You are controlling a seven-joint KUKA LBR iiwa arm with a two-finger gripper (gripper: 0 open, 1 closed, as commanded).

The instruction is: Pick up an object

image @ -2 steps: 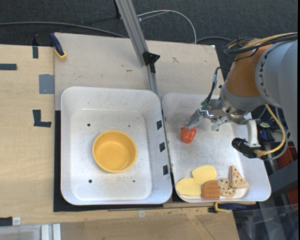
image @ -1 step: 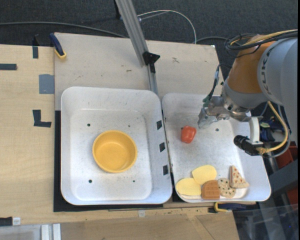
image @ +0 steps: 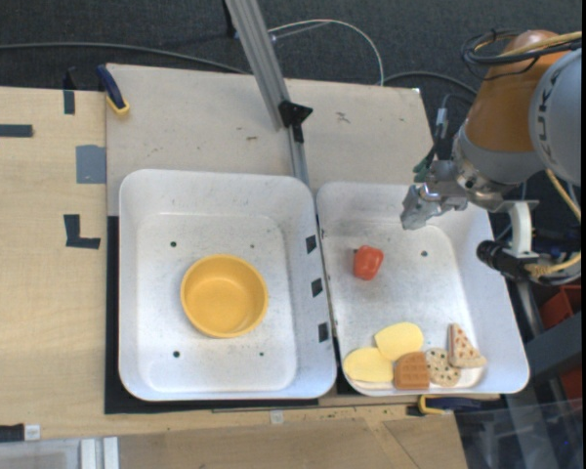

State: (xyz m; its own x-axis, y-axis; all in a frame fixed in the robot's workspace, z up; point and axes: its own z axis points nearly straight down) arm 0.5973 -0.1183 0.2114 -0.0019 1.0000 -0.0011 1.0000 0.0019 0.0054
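The arm hangs over the back of the right bin [image: 488,262], its gripper [image: 420,210] above bare white floor near the far wall. Nothing sits between its tips, and from this angle I cannot tell how the tips stand. To my eye this is the approach step — the reaching-in before any grab has been tried.

The nearest thing to pick is the small red pepper [image: 368,262], lying alone on the floor of that same bin, a little forward and to the left of the gripper. My guess is the next move calls for a short shift toward it and then a straight drop, with the tips astride it; it is rounded and may well roll or squirt aside if caught off-centre.

Counting up — two white bins side by side. The left bin [image: 146,213] holds one yellow bowl [image: 225,295], standing upright. The right bin holds one red pepper and, bunched in the near corner and touching one another, two pale yellow pieces [image: 398,340], one brown block [image: 411,371], one speckled cracker [image: 438,366] and one wedge [image: 462,347]. That crowd would be harder to get a clean grip on than the pepper.
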